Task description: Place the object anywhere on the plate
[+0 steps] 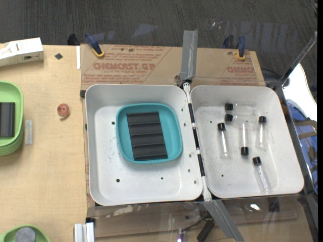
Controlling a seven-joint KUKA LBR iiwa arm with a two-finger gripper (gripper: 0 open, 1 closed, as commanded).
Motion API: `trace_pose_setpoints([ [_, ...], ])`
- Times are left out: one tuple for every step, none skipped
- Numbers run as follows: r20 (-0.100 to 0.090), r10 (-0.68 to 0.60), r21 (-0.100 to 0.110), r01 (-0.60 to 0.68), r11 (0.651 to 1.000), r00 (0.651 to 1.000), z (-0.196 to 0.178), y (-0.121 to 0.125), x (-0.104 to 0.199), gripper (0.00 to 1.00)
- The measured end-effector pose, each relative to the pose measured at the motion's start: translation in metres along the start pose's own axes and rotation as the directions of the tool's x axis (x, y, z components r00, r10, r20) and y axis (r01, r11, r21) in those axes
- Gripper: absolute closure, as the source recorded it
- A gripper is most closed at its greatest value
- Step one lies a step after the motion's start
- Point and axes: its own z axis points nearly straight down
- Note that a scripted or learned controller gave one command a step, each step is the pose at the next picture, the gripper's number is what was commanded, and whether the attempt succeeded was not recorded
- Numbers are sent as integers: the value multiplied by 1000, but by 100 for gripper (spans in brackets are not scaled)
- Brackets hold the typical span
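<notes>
A teal plate [174, 132] lies in the left bin [101, 150], and a dark ribbed rack [146, 135] rests on it. Several clear tubes with black caps lie scattered in the right bin [282, 180]. One tube [222, 137] is at the left of the group, another tube [261, 173] lies nearest the front, and a third tube [261, 130] is at the right.
A green tray [15, 135] sits at the far left of the wooden bench. A small reddish disc [62, 110] lies beside it. Brown cardboard [131, 64] lies behind the bins, held by clamps. A grey post [189, 54] rises between the bins at the back.
</notes>
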Motion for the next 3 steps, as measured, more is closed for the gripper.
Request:
trace_pose_setpoints([
  [3,3,2,-3,1000,1000,1,-2,-6,0],
  [2,-20,0,20,1000,1000,1,-2,-1,0],
  [0,-2,0,2,1000,1000,0,-1,-1,0],
])
